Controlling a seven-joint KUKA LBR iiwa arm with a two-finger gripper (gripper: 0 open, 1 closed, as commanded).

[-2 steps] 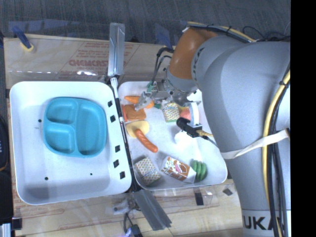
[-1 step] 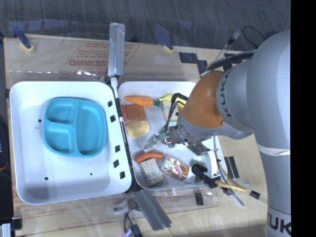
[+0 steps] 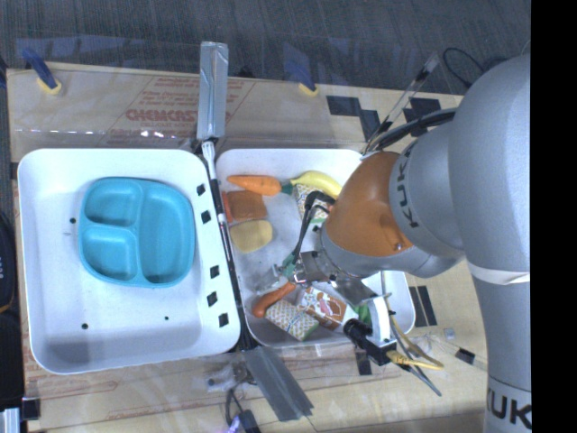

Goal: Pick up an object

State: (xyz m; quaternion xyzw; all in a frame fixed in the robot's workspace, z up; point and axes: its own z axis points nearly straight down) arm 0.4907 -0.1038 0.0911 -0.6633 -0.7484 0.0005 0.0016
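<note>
Gripper [image 3: 302, 264] (finger state I cannot tell) hangs over the right bin [image 3: 270, 163], below the carrot [image 3: 255, 185].

Saw even, moderately bright overhead light. Soft shadow pooled in near corner of left shallow white plastic bin [image 3: 54, 350]. Mild glare on clear plastic sheet [image 3: 135, 97] behind bins. I found frame slightly soft, grainy; no strong edge distortion.

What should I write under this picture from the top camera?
Robot arm reaches into the right bin of toy food; blue tray sits in the left bin.
</note>
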